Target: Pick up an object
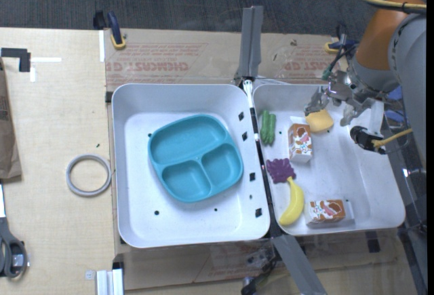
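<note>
My gripper [330, 112] hangs over the back of the right bin [380, 178], below the arm's orange band. A yellow, lemon-like object [321, 122] sits right at the gripper's tip, on its left side; I cannot tell whether it is held or lies on the bin floor. Beside it to the left stands a small red-and-white carton [300, 142]. Also in this bin are a green pepper-like piece [268, 127], a purple grape cluster [279, 169], a banana [293, 202] and a second small carton [327, 211].
The left bin [132, 219] holds a blue three-compartment plate [195, 158]. A grey metal divider post [250, 43] rises between the bins at the back. A tape ring [89, 174] lies on the bench to the left. A yellow cable [388, 140] loops near the wrist.
</note>
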`<state>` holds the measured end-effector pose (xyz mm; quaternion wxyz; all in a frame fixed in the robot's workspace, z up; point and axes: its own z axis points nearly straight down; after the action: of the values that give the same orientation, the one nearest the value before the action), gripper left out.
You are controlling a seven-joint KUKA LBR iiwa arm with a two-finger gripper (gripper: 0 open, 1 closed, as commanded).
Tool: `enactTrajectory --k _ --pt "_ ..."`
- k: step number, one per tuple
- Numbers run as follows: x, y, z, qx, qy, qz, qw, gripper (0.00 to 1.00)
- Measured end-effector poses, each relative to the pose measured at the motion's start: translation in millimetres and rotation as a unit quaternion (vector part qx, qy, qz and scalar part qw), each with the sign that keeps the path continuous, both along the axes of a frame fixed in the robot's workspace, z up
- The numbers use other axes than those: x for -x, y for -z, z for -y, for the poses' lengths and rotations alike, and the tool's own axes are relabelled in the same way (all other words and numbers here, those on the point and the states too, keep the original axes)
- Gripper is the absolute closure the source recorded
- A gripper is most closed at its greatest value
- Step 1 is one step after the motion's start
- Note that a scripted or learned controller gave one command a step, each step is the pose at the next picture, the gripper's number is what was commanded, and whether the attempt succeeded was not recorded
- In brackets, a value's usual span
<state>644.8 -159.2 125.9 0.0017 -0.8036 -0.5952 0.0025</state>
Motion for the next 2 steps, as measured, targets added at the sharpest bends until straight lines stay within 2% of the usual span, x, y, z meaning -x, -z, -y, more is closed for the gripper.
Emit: enactTrajectory --k 1,2 --pt "9.1 25.0 -31.5 -0.0004 -0.067 0.001 0.9977 0.00" --pt "11.0 35.9 -58.1 -0.0012 -0.234 0.002 0.9723 0.00"
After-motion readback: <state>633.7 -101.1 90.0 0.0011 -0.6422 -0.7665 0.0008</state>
